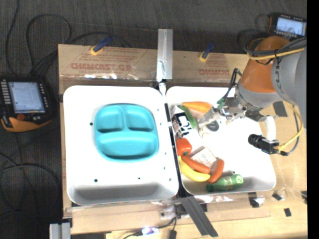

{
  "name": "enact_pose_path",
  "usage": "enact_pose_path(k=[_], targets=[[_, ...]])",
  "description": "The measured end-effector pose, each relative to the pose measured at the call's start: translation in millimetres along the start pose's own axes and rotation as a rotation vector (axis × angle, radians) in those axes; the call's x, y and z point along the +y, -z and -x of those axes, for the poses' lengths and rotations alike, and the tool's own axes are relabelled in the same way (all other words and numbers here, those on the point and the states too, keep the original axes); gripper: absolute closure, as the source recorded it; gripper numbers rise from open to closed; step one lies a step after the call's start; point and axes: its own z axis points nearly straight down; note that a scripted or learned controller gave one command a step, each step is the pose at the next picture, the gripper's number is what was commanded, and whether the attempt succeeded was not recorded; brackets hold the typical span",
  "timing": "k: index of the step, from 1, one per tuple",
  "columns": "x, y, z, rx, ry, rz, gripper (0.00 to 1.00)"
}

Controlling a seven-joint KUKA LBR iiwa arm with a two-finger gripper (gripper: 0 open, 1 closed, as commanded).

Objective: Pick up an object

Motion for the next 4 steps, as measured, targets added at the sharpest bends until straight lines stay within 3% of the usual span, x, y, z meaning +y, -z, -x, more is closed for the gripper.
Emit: enact_pose_path(k=[1, 2, 3, 4], targets=[[54.3, -50.5, 19.8, -0.006, 0.190, 0.009, 0.00], [56.1, -38.9, 19.3, -0.009, 0.190, 0.014, 1.00], [-34.2, -47.5, 63.8, -0.008, 0.194, 0.011, 1.00], [27.1, -30.7, -13.7, -0.002, 0.371, 0.004, 1.00]])
